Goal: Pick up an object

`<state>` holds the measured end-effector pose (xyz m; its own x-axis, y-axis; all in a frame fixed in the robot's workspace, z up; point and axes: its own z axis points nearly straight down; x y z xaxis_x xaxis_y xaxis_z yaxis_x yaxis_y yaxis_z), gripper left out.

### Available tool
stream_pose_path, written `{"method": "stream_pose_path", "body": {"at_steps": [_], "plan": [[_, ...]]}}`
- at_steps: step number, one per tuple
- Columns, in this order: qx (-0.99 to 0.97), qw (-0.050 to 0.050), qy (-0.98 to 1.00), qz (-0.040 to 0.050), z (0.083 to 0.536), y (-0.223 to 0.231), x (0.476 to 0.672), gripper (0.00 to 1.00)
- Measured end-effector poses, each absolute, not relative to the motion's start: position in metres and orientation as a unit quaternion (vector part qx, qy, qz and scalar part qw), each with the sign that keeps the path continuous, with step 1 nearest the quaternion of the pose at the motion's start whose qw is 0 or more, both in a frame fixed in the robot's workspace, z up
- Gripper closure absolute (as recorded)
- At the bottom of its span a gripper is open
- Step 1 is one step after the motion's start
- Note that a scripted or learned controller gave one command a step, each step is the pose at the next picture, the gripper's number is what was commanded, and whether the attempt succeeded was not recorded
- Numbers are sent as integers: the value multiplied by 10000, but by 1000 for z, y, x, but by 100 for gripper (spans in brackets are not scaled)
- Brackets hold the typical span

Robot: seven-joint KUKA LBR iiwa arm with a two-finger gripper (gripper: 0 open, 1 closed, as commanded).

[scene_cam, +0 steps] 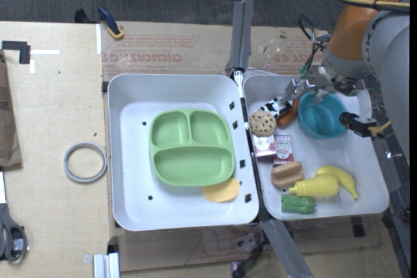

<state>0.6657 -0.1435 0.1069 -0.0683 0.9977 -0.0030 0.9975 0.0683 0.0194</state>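
My gripper [311,85] hangs over the back of the right bin [365,208], just above the far rim of a blue bowl [321,119]. Left of the bowl lie an orange-brown sausage [287,114], a black-and-white toy [273,107] and a cookie [262,122]. A red and white carton [274,148] sits below the cookie. Toward the front are a hot dog bun [287,174], a banana [339,178], a yellow bottle [315,188] and a green piece [298,204]. I see nothing held in the gripper.
The left bin [124,159] holds a green divided plate [192,148] and a yellow disc [221,192] at its front edge. A grey ring [85,161] lies on the bench to the left. A metal divider [242,36] stands between the bins at the back.
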Motion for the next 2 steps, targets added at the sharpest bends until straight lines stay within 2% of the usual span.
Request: {"method": "stream_pose_path", "body": {"at_steps": [1, 2], "plan": [[6863, 74, 7272, 89, 108, -169, 665, 0], [6797, 75, 7335, 70, 108, -168, 667, 0]]}}
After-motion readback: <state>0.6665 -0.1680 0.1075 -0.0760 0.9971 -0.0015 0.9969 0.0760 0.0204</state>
